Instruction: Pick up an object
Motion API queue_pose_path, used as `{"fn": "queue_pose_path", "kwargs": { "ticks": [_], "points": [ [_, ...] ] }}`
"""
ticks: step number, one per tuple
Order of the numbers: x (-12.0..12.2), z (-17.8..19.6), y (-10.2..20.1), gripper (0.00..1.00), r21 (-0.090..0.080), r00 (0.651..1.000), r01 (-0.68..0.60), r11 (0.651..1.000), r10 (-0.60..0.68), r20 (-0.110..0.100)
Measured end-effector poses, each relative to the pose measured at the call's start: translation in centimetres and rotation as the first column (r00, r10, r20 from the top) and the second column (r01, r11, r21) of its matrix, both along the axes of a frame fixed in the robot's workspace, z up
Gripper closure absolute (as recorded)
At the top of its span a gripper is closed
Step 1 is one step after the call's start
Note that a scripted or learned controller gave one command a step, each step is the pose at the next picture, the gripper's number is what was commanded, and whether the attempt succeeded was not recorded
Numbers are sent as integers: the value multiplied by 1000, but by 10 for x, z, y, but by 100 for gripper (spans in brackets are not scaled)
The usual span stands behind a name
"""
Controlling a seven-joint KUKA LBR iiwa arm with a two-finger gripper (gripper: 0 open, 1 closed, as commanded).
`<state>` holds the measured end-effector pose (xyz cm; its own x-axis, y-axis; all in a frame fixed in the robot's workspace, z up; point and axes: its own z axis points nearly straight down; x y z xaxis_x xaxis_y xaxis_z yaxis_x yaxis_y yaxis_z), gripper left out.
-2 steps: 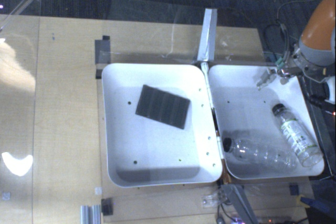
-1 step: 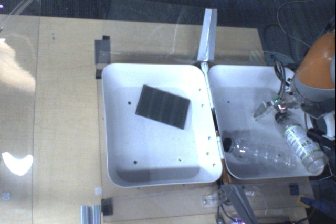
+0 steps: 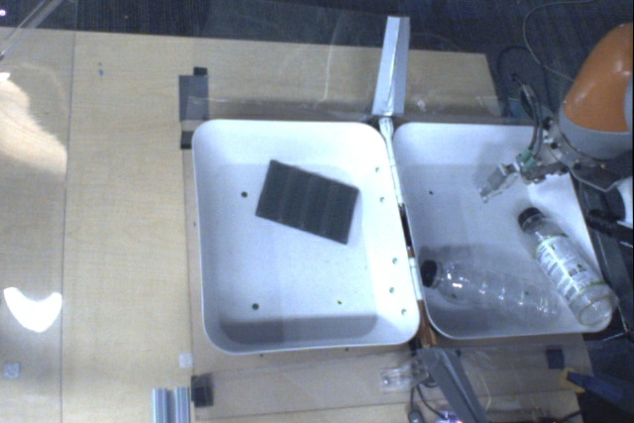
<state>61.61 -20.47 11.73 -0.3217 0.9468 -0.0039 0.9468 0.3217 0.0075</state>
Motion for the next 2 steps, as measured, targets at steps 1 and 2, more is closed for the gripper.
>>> {"fn": "queue_pose_path", "kwargs": {
  "ticks": [1, 2],
  "points": [
    [-12, -16, 0, 0, 0, 1000, -30, 1000, 30, -2],
    [-9, 10, 0, 0, -2, 984, -177, 984, 177, 0]
  ]
}}
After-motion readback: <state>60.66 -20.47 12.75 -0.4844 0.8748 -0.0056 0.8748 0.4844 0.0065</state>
